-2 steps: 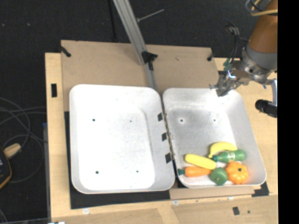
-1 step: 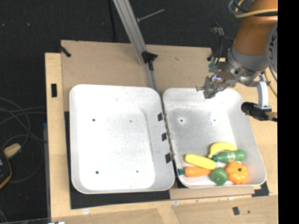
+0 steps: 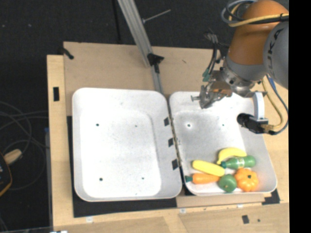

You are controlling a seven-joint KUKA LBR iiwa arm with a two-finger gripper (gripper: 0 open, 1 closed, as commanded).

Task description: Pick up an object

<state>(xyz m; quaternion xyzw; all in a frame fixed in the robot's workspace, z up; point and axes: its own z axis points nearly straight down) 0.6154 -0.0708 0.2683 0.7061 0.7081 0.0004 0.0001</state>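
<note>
A wooden bench (image 3: 116,57) carries two shallow white bins set side by side, seen from above at a slant. The left bin (image 3: 121,144) shows a bare, speckled floor. A slim metal rail (image 3: 138,30) runs diagonally down from the top of the view to the seam where the two bins meet. In the right bin (image 3: 214,130), a cluster of toy produce crowds the near right corner: an orange carrot (image 3: 204,178) lies along the front wall, a yellow corn cob (image 3: 209,168) rests just above it, and a yellow banana (image 3: 231,153) curves at the back of the pile. Beside these sit a green bottle-shaped piece (image 3: 239,162), a round green piece (image 3: 227,183) and an orange pumpkin (image 3: 247,179), all touching or nearly touching one another. The grey arm with its orange band (image 3: 255,23) reaches in from the right, and its gripper (image 3: 210,97) hangs over the far edge of the right bin, well apart from the produce. Nothing is visible between the fingers; whether they are spread or closed cannot be told from this angle.
</note>
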